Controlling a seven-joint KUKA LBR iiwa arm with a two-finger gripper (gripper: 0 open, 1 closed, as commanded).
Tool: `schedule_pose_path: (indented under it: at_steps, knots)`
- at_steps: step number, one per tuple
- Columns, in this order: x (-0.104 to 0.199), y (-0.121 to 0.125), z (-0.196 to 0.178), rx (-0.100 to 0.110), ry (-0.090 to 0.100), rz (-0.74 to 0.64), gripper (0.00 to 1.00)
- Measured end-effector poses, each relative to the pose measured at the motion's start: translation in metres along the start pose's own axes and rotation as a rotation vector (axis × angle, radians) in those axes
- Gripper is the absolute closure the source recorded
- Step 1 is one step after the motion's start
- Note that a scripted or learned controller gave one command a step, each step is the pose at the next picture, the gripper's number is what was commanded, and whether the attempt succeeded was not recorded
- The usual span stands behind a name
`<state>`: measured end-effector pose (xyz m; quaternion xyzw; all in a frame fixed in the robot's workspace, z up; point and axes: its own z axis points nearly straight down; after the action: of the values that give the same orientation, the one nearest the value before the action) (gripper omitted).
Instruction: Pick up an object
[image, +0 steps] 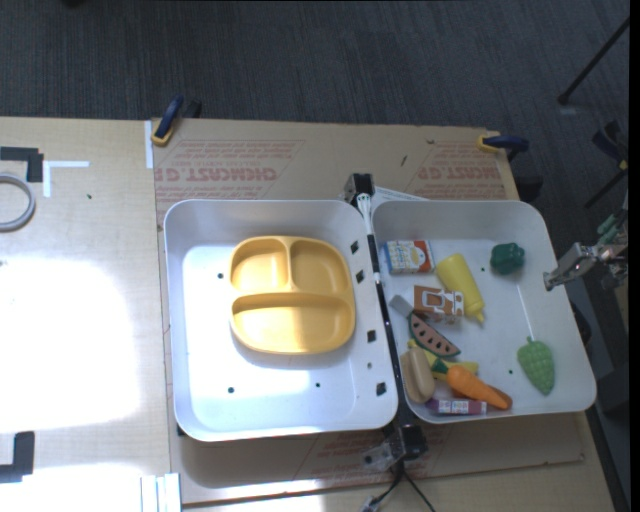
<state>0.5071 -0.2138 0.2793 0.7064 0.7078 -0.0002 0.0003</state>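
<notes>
The right bin (560, 400) holds several toy foods. A red and white carton (407, 257) lies at its far left, with a yellow bottle (461, 283) and a small brown carton (440, 303) beside it. A green broccoli (507, 258) sits near the far right. Toward the front lie a watermelon slice (434, 335), a hot dog (418, 374), a carrot (478, 387) and a purple tube (453, 406). A green leafy piece (538, 365) rests by the right wall. My gripper (566, 268) hangs at the bin's right rim, beside the broccoli and apart from every toy.
The left bin (200, 400) bears a yellow divided plate (293, 295). Clips (358, 186) join the bins at the middle seam. Cardboard (230, 165) lies under both bins, and a pale bench surface (70, 300) stretches to the left.
</notes>
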Motion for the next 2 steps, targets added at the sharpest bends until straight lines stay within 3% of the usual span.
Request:
schedule_pose_path:
  at_steps: [1, 2]
  knots:
    - [0.029, -0.026, 0.187, 0.003, 0.002, 0.120, 0.00]
    - [0.093, 0.048, 0.187, 0.000, 0.001, 0.149, 0.00]
